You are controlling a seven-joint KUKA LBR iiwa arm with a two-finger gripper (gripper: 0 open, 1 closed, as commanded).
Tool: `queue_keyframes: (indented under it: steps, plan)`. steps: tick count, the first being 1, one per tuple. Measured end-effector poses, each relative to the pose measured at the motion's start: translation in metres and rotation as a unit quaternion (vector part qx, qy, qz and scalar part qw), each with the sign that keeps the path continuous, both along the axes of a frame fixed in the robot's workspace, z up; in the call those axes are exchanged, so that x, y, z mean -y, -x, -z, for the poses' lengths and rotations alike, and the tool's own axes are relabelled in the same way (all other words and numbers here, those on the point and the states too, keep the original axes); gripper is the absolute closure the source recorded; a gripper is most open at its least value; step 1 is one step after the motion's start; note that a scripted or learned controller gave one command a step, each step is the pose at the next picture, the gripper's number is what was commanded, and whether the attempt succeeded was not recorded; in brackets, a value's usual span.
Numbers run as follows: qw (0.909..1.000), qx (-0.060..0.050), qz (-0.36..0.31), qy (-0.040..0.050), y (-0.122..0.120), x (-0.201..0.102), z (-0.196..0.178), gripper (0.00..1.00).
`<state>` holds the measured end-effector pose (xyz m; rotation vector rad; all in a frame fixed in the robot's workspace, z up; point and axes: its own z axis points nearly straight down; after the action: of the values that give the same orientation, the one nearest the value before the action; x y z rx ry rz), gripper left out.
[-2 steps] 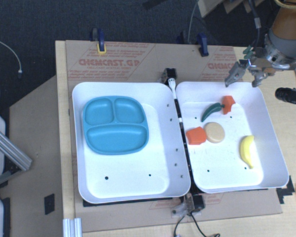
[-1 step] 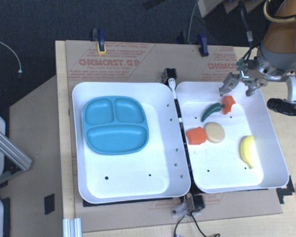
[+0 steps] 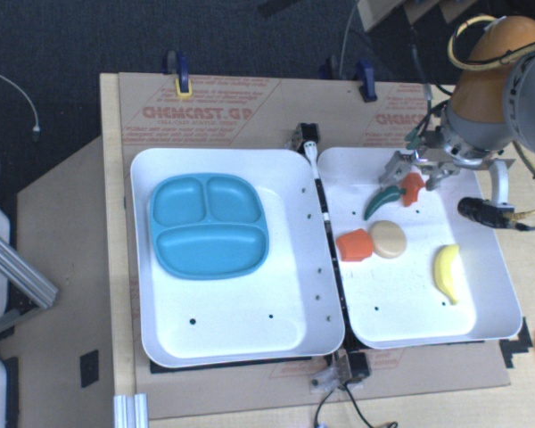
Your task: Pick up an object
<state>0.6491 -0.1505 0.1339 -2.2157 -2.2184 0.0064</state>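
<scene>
board (image 3: 250, 101) | red print "CHEMCAST GP" upper left; repeat at right partly hidden

glossy white plastic bins (image 3: 250, 328), a smooth blue plastic tray (image 3: 209, 226), on a matt brown board (image 3: 250, 105).

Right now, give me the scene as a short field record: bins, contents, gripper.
left bin: holds a blue divided plate
right bin: orange block, beige round object, banana, green pepper-shaped toy, small red-orange piece
gripper: over the right bin's far end, right above the red-orange piece; grasp cannot be confirmed
arm: enters from the right
</scene>
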Motion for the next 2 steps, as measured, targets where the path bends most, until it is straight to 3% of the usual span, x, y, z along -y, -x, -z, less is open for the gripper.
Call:
queue_keyframes:
  steps: [1,2]
  plan:
    - [1.0000,0.006,0.001,0.0020,-0.0015,0.0015,0.0271,0.00]
    - [1.0000,0.006,0.001,0.0021,-0.0018,0.0007,0.0190,1.00]
